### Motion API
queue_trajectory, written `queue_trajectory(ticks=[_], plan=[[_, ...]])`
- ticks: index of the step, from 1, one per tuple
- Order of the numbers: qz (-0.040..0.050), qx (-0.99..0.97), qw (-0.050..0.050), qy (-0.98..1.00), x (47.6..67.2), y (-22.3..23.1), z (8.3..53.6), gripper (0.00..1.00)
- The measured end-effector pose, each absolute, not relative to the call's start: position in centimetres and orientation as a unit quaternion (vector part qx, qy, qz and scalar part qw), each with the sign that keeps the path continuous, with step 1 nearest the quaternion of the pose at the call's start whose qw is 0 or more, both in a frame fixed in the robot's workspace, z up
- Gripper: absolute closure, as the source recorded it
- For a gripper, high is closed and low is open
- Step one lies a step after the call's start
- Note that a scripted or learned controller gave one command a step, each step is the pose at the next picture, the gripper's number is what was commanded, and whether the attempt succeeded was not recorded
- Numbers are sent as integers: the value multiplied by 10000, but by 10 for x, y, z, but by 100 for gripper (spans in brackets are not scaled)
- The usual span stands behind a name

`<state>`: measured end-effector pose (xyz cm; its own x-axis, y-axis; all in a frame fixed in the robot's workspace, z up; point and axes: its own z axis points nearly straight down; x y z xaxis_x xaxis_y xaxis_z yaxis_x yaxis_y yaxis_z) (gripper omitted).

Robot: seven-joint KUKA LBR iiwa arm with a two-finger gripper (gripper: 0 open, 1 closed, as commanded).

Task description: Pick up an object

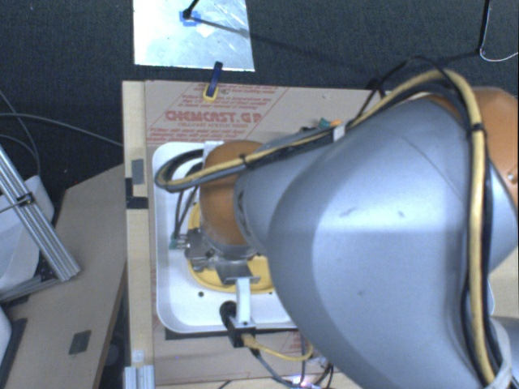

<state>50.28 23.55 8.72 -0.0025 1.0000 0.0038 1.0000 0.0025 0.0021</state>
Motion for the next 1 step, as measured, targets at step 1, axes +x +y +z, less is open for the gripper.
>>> queue_trajectory(ticks=[1], plan=[[-86, -7056, -33, -7086, 537, 235, 295, 100]])
